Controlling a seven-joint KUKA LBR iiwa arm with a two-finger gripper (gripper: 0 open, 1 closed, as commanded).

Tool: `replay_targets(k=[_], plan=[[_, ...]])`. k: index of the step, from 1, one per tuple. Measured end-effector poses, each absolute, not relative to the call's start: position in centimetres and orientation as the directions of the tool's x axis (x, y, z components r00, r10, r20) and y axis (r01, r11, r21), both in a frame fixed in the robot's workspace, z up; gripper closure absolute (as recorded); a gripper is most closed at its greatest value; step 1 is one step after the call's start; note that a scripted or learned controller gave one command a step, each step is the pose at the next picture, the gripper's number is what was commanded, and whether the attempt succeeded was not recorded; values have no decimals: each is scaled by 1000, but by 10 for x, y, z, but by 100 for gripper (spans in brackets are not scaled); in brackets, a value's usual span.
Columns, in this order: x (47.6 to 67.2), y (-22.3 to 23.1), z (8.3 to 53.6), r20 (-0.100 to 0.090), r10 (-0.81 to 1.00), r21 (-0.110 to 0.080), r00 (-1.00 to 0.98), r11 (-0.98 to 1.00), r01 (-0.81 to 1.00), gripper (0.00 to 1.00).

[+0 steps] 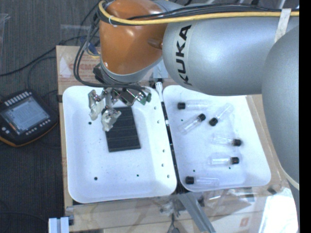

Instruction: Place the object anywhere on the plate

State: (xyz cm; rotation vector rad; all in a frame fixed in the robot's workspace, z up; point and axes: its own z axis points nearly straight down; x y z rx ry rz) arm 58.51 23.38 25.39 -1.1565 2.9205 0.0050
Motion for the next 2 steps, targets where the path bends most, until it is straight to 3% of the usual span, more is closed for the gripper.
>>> replay_targets(k=[1,2], plan=[[516,228,311,-2,-768,2,-641,641,-768,100],[516,228,311,-2,-768,3,-640,640,-768,0]])
